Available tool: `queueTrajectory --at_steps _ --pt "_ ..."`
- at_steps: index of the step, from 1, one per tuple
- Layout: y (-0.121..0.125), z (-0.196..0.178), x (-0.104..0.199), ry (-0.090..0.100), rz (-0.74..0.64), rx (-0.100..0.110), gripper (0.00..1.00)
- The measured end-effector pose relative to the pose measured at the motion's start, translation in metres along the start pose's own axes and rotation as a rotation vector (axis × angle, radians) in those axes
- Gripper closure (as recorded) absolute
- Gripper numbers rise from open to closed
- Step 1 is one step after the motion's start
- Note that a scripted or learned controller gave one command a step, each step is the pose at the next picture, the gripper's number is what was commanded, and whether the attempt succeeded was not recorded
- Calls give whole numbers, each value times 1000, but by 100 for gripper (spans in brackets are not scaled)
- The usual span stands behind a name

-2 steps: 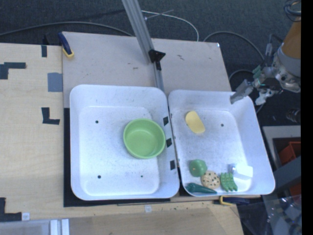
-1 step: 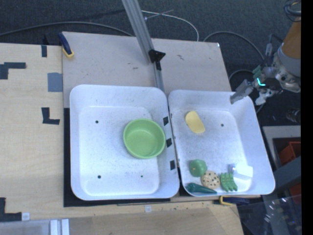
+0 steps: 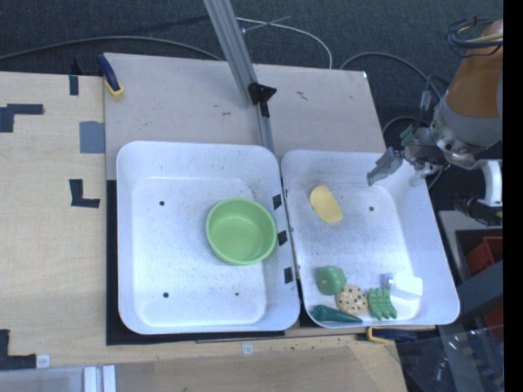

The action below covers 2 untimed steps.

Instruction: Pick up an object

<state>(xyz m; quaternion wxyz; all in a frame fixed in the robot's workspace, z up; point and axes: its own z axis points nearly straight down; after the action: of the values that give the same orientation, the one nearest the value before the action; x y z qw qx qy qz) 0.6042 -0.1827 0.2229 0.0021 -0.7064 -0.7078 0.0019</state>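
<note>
Two white bins on counter [image 3: 188, 96]. Left bin [image 3: 139, 170]: one green bowl [image 3: 240, 231]. Right bin [image 3: 409, 219]: one yellow object [image 3: 326, 203] mid-bin, five small items clustered at near edge. Gripper [image 3: 391, 167] over right bin's far right rim, fingers empty; open or closed, cannot tell.

The arm [image 3: 474, 96] at the scene's right edge shows a broad orange band above a grey wrist section, black cables looping beside it, and a pale grey gripper [image 3: 396, 163] with darker finger pieces below.
</note>
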Motion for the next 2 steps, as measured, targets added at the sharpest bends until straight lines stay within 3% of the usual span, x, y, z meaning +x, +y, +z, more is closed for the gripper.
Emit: queueTrajectory --at_steps 1,2 --pt "-8 59 -5 0 1 2 0" --pt "-2 117 2 0 0 2 0"
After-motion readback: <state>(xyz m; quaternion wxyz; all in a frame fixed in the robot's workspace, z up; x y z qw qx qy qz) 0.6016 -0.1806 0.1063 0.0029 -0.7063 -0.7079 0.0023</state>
